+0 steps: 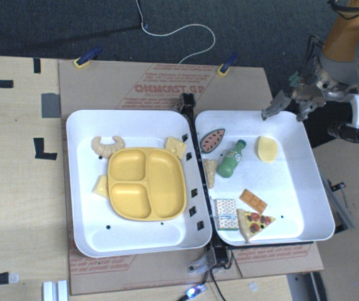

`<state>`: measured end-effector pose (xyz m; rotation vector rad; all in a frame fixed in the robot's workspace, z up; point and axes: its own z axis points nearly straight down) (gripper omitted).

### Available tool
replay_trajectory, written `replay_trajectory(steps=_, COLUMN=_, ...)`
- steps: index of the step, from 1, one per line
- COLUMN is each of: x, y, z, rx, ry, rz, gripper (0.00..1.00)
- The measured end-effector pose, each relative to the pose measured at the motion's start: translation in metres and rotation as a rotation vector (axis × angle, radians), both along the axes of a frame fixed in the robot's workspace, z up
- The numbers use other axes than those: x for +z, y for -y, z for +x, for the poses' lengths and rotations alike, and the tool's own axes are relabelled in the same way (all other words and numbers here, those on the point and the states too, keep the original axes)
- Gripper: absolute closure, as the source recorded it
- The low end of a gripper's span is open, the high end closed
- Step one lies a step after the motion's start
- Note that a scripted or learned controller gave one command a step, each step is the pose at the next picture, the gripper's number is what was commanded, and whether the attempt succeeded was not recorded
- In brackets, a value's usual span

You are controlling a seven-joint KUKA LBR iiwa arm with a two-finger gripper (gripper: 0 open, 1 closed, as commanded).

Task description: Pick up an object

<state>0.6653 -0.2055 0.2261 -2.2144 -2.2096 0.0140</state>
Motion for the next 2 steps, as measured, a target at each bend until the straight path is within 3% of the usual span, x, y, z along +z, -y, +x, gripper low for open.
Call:
replay_trajectory(steps=1, x=0.01, y=-0.001, z=0.003, rx=0.004, ry=0.015, rz=-0.003, gripper=0.0)
replay_trajectory(steps=2, x=-0.055, y=0.0, z=0.002, rx=0.004, ry=0.009, rz=-0.003, gripper=0.0)
